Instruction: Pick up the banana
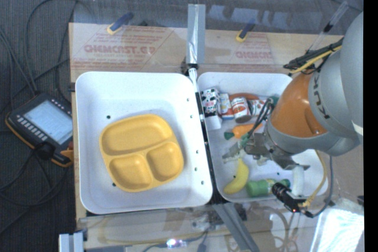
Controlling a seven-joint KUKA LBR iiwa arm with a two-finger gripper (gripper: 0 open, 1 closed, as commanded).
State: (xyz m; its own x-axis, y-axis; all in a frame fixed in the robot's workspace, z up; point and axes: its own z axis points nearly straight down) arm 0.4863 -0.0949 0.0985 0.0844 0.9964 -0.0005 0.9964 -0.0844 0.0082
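Observation:
The yellow banana [237, 178] lies in the right bin [215, 183], near its front edge, curving from lower left to upper right. My gripper [251, 146] hangs just above and behind the banana's upper tip, under the grey and orange wrist [298, 115]. The wrist covers the bin's right half. Nothing shows between the gripper and the banana that tells of a hold.
A green block [258, 187] lies right of the banana. Small cans and bottles [227, 104] and an orange carrot-like piece [242, 130] sit at the right bin's back. The left bin [88, 144] holds a yellow divided tray [142, 151]. A metal divider [195, 38] stands behind the bins.

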